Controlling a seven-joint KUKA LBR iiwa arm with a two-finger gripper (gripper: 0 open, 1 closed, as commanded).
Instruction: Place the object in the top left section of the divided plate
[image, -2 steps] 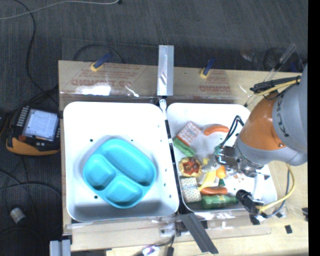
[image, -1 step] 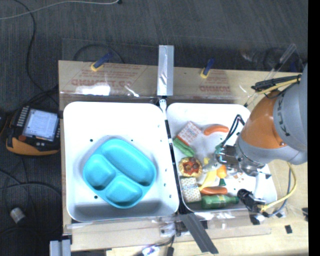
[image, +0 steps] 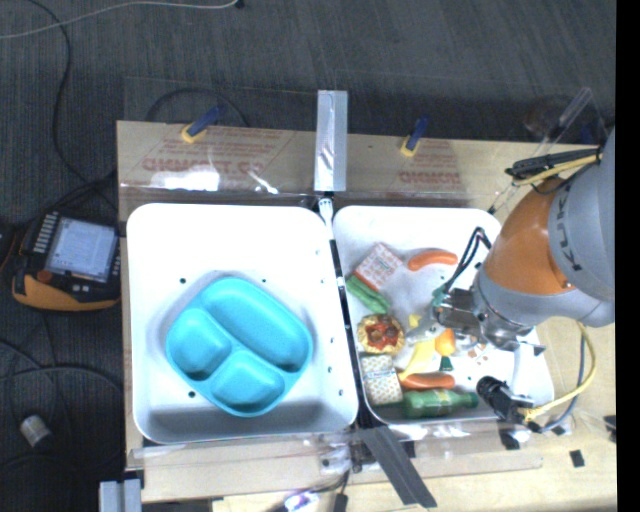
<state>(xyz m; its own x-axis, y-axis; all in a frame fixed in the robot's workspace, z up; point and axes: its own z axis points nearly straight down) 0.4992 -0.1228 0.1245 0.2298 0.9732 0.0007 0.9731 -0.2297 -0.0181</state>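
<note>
A turquoise divided plate (image: 238, 343) lies tilted in the left bin (image: 150, 240), with nothing in its three sections. The right bin (image: 420, 222) holds toy food: a pink-and-white packet (image: 379, 266), a sausage (image: 431, 259), a green vegetable (image: 367, 296), a pizza slice (image: 380, 333), a yellow piece (image: 423, 355), a second sausage (image: 428, 381), a checked block (image: 379, 379) and a green bottle (image: 436, 403). My gripper (image: 447, 327) is low in the right bin, over the yellow piece. The arm's wrist hides its fingertips.
A metal divider (image: 331, 140) stands behind the seam between the bins. Two clamps (image: 200, 124) hold the cardboard backing. A handheld device (image: 72, 255) rests on the floor at left. Cables (image: 560, 395) hang by the right bin's corner.
</note>
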